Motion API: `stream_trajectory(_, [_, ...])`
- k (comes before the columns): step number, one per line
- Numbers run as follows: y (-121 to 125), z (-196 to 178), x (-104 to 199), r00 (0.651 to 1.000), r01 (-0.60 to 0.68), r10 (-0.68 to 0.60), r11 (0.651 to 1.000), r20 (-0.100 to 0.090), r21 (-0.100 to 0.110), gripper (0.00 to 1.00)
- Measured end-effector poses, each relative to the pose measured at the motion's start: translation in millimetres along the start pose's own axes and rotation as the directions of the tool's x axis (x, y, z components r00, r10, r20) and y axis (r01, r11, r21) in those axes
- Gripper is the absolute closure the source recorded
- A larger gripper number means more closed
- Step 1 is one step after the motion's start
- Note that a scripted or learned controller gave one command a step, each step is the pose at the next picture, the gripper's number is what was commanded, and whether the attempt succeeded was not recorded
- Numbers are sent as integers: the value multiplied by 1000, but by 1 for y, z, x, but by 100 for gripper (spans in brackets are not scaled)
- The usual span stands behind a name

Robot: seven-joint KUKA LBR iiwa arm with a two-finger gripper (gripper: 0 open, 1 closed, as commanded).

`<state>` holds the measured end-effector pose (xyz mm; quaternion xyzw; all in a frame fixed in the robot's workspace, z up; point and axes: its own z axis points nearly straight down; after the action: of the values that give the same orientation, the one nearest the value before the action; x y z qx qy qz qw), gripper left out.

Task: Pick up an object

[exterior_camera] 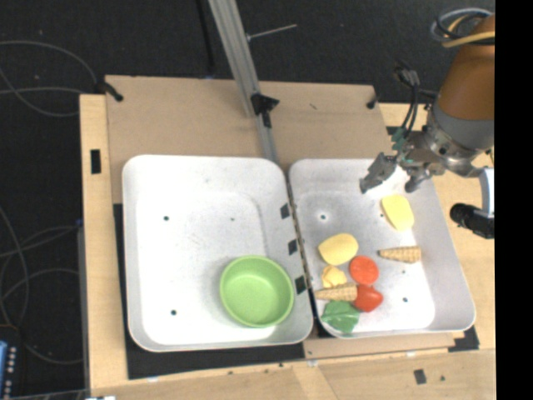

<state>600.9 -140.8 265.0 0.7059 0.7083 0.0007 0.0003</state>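
Note:
My gripper (395, 177) hangs over the back of the right bin (333, 192), fingers spread open with nothing between them. Just below it lies a pale yellow piece (398, 212). Further toward the front sit a yellow lemon-like piece (338, 247), a tan cone (400, 255), two red pieces (363, 269) (369, 298), a small yellow piece (332, 277), a second tan cone (336, 292) and a green piece (339, 316).
A green bowl (256, 291) stands at the front right of the left bin (179, 215). A grey metal pole (237, 52) slants up from between the bins at the back. Cables (33, 65) lie on the dark floor to the left.

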Motion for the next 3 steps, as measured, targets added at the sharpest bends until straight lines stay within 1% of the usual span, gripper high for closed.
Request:
stream_trajectory(1, [0,0,0,1000,0,0,1000,0,0,0])
stream_trajectory(2, [-6,61,-7,1000,-5,5,1000,3,6,0])
stream_trajectory(3, [-3,104,-9,1000,-6,6,1000,3,5,0])
